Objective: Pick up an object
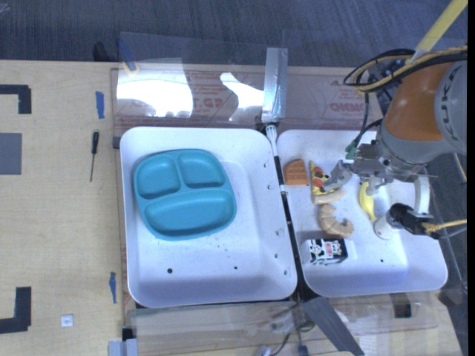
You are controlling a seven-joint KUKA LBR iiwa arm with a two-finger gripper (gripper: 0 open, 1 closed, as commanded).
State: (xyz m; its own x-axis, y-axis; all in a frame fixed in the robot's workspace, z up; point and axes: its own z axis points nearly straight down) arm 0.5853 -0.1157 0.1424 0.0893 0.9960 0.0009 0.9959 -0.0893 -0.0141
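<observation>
At the frame's right the gripper (356, 170), its grip state unclear, hangs over the right bin (415, 269), where the banana (367, 199) and croissant (332, 221) crowd together, so it may snag both or neither.

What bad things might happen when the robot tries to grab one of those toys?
The toys in the right bin are packed close: a banana, a croissant and small colourful pieces. The gripper hangs right above them, so it might pinch two at once or push one aside. The banana lies partly under the arm, so the camera may judge its place badly. The black-and-white card lies flat, probably hard to grip.
</observation>
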